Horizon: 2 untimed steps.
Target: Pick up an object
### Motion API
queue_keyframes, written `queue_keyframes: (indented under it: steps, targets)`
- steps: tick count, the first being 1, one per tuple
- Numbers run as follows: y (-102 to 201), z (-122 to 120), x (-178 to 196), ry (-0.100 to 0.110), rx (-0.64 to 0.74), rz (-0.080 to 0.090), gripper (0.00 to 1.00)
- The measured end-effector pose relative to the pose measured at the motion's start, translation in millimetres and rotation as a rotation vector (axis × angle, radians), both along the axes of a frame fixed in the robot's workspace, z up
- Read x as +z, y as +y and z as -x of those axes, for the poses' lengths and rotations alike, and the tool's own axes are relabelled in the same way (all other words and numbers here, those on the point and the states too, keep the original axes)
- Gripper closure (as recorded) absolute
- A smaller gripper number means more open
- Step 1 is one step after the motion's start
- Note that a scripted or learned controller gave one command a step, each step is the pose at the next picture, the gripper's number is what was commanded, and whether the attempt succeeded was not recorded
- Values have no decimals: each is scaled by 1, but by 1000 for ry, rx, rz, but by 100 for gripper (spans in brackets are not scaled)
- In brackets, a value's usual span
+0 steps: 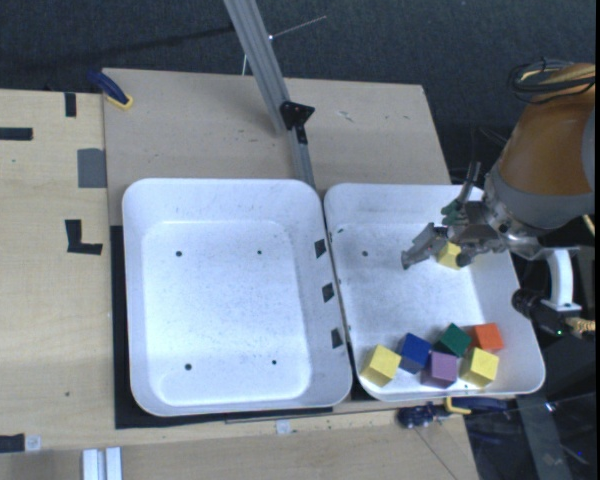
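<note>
Yellow block (448, 256) is the thing to watch here, because it sits right up in the gripper (442, 248), in the far half of the right bin (380, 208). As far as I can make out it's pinched between the two fingers, with one grey finger (416, 256) poking out to the left of it and the other side tucked under the wrist, so I'd call that a grasp on the block, though the view is a bit mushy there. I can't tell if the block is off the bin floor yet or resting on it.

So the key relation: block is in the tool, not beside it, and the arm comes in from the right. My guess is the next bit is just a straight lift.

Other blocks are bunched along the near edge of the same bin, well apart from the gripper: yellow cube (381, 365), blue cube (414, 352), purple cube (443, 368), green cube (453, 340), orange cube (488, 337) and another yellow one (482, 366). Left bin (220, 203) isn't involved.
</note>
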<state>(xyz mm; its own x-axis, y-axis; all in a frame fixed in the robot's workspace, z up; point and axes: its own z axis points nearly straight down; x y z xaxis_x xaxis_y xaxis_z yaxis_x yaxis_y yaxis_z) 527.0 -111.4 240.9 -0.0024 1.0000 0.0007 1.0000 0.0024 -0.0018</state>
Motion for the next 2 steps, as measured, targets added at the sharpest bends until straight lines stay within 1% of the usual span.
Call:
queue_keyframes:
  steps: [1, 2]
  targets:
    - [0, 0, 0, 0, 0, 0, 0]
    - [-3, 1, -64, 7, -2, 0, 0]
